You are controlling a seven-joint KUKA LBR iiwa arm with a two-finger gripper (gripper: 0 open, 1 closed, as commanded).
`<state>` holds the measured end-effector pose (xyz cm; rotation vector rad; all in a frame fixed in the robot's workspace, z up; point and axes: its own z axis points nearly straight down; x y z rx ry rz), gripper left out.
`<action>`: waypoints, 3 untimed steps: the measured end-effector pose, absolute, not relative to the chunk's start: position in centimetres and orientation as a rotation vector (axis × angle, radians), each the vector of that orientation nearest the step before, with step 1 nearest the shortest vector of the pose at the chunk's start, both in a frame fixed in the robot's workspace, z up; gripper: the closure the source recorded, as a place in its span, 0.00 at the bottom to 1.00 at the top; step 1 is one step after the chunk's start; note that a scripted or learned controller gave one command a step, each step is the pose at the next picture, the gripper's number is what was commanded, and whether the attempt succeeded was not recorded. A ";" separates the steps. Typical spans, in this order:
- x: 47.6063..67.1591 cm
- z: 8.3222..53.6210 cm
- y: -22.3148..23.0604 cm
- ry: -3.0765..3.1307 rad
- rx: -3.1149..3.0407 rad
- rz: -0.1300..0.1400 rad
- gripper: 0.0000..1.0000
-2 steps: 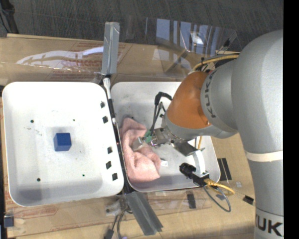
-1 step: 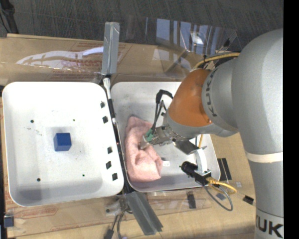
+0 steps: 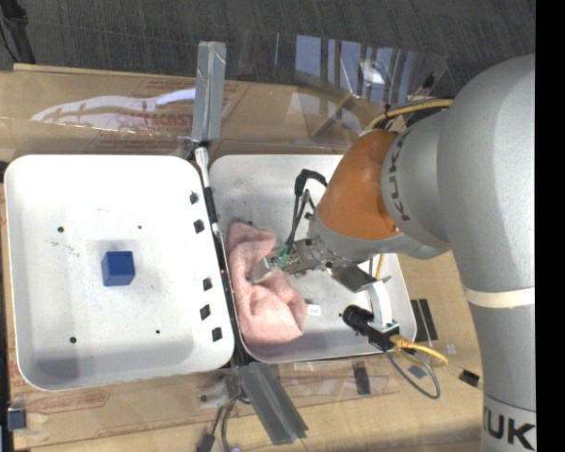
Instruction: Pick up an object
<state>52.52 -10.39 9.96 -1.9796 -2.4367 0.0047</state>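
A pink cloth [image 3: 264,290] is seen crumpled at the left of the right bin [image 3: 264,172], the claw [image 3: 268,269] lowered onto it, finger state untellable; soft folds could be slipped off, or only a thin edge pinched

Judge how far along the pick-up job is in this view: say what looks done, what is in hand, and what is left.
Done: the grey arm's two-finger gripper has reached into the right white bin and sits down at the crumpled pink cloth.
In hand: the tip meets the cloth, but a secure grasp cannot be confirmed.
Left: lifting the cloth, which lies on the bin floor. The small blue cube sits untouched in the left white bin.
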 end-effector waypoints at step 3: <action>57.8 25.5 -8.3 -2.175 -2.264 0.003 0.00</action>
